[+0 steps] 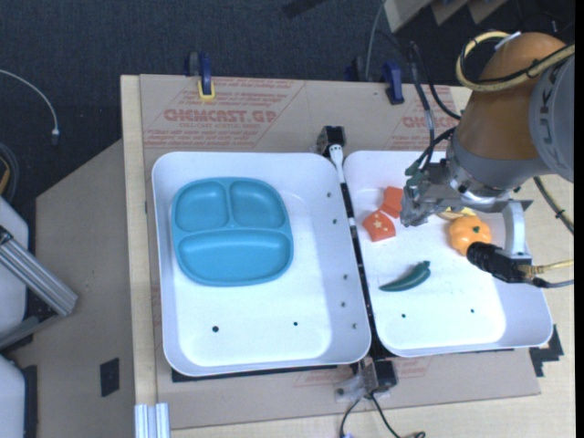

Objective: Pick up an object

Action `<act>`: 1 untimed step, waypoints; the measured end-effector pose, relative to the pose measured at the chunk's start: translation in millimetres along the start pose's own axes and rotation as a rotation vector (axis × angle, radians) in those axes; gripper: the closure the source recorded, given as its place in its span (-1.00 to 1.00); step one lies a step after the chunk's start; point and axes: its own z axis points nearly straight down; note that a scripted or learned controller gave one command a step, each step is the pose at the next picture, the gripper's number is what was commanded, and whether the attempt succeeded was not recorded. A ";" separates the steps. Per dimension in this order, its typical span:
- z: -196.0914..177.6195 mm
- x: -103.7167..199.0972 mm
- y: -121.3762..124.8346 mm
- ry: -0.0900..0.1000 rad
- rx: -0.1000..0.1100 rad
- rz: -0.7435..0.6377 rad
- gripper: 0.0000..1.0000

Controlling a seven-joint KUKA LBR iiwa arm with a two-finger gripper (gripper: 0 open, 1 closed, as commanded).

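The right bin [456, 331] holds an orange-red block [379, 225], a second orange piece [391, 199] just behind it, a small orange pumpkin-like fruit [467, 233] and a dark green pepper [407, 278]. My gripper [412, 210] hangs over the upper part of this bin, right beside the orange piece and just right of the orange-red block. From this angle I cannot make out how its fingers stand, and nothing shows between them.
A blue three-compartment plate [233, 230] lies in the left bin [255, 336]. A black divider strip [351, 235] runs between the two bins. The arm's grey and orange body [506, 108] looms over the right bin's far right corner.
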 end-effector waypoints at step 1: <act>7.6 48.3 16.6 0.000 0.000 0.000 1.00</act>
